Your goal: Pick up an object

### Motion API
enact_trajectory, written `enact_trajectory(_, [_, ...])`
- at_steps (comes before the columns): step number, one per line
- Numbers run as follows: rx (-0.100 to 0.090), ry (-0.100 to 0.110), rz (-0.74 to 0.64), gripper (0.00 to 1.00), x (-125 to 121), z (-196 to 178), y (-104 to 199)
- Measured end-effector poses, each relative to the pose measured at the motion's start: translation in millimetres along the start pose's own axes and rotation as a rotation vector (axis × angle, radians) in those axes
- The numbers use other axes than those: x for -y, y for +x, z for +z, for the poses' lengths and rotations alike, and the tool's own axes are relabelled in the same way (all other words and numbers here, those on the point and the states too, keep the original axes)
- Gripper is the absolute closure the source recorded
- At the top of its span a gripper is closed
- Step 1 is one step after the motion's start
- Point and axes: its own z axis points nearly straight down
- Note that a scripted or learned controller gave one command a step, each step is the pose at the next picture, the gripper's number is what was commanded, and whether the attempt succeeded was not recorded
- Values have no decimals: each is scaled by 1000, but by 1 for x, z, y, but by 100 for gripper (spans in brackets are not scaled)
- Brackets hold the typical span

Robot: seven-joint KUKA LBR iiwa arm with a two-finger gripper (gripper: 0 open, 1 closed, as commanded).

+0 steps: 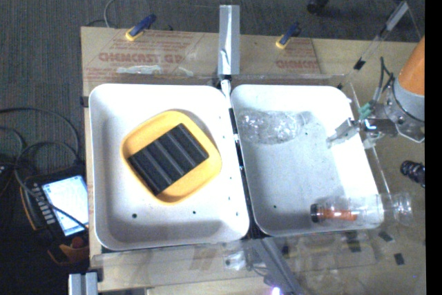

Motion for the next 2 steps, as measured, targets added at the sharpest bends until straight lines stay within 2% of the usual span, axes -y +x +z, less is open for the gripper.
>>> enact_trajectory(1, [4,-3,-241,0,14,-31,-9])
enact_trajectory(2, [0,0,-141,0,-10,23,68])
